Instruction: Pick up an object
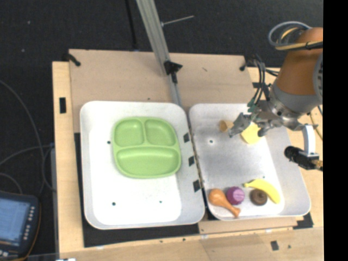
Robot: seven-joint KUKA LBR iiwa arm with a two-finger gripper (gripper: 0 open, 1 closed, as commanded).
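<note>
My gripper [250,126] hangs over the far part of the right bin [234,162], its fingers open and spread apart. A pale yellow block [250,136] lies on the bin floor just beneath and between the fingertips; nothing shows it lifted. A small tan piece [223,125] sits just left of the gripper. Along the near edge of the right bin lie an orange pear-shaped thing [223,199], a purple round thing [235,194], a brown ring [259,197] and a yellow banana [265,189].
The left bin [98,200] holds a green divided plate [147,148]. A grey metal pole [155,31] slants down to the gap between the bins at the back. Bare bin floor spans the middle of the right bin.
</note>
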